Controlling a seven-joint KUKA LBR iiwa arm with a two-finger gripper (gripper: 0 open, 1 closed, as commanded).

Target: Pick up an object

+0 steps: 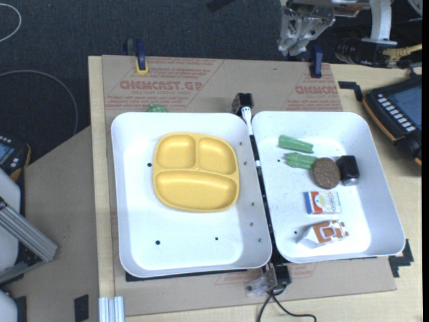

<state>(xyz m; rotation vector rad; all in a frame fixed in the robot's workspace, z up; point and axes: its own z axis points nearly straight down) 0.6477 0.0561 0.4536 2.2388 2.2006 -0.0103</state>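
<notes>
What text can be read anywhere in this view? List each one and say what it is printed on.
"CHEMCAST G P" in red, on the brown board behind the left bin.
"CHEMCAS...", the same red print, cut short, on the board behind the right bin.
Small blue, white and red packet: print too small to read.
Orange and white carton: markings too blurred to read.
Yellow divided plate: no text.
</notes>
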